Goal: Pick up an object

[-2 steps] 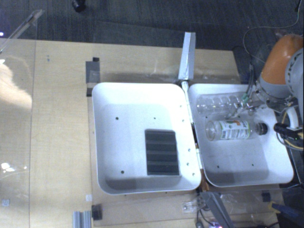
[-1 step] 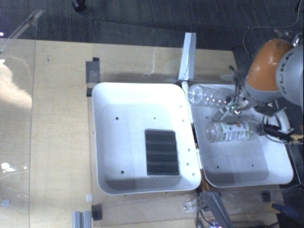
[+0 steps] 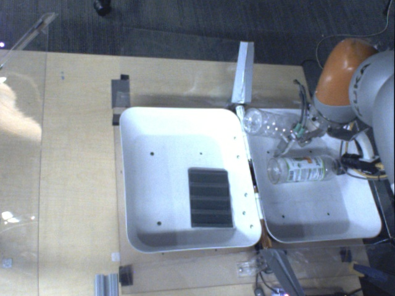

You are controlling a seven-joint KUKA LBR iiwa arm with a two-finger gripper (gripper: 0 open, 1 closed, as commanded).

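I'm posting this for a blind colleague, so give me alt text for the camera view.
A grey robot arm reaches from the right, its gripper low over the right bin, between two clear plastic bottles, an unlabelled bottle and a labelled bottle. The left bin holds a black ribbed block.

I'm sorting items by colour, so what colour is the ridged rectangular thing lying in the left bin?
Black, seen in the camera view: the ridged rectangular block.

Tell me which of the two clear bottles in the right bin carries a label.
The labelled bottle lies on its side in the middle of the right bin, with a white and green label. The other bottle, at the bin's far left corner, is bare clear plastic.
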